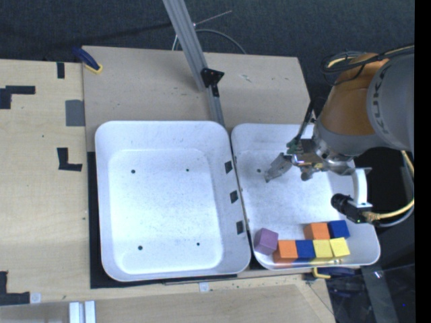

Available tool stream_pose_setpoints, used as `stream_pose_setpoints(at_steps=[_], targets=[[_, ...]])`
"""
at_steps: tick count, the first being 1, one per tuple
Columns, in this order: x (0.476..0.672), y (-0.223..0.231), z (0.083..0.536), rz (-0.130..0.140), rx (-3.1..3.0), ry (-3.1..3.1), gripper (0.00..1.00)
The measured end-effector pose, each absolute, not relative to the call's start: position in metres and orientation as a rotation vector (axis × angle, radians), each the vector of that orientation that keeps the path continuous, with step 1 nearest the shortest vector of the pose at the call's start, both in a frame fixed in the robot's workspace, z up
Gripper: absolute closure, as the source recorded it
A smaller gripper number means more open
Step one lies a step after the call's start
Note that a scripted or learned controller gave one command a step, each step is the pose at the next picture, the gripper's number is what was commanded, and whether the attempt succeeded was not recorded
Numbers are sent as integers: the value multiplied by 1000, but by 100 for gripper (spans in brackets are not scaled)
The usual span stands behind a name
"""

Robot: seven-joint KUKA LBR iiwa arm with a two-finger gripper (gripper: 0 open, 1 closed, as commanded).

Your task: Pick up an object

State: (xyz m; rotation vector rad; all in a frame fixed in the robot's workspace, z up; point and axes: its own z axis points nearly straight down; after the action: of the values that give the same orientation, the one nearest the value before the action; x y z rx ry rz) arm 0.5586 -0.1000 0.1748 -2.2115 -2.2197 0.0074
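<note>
Seven small blocks are bunched along the near edge of the right bin (269,140): a purple block (267,239) at the left end, then orange (287,249), blue (305,249) and yellow (324,249), with another orange (316,231), blue (338,229) and yellow (340,246) behind and to the right. The gripper (277,169) is hung over the bare middle of that bin, well apart from the pile. Nothing is seen between the fingers, and they look spread, though the view's a bit too blurry to be sure. So the approach step is judged to be in hand, nothing grabbed yet. Next, the gripper would need to be shifted toward the blocks, lowered and closed. The purple one sits slightly loose, so it's probably the easiest pick. The left bin (161,130) can be ignored.
</note>
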Motion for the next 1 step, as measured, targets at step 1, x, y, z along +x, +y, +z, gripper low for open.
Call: stream_pose_setpoints(at_steps=[1], targets=[[532,-89,162,5,-2219,-2218,0]])
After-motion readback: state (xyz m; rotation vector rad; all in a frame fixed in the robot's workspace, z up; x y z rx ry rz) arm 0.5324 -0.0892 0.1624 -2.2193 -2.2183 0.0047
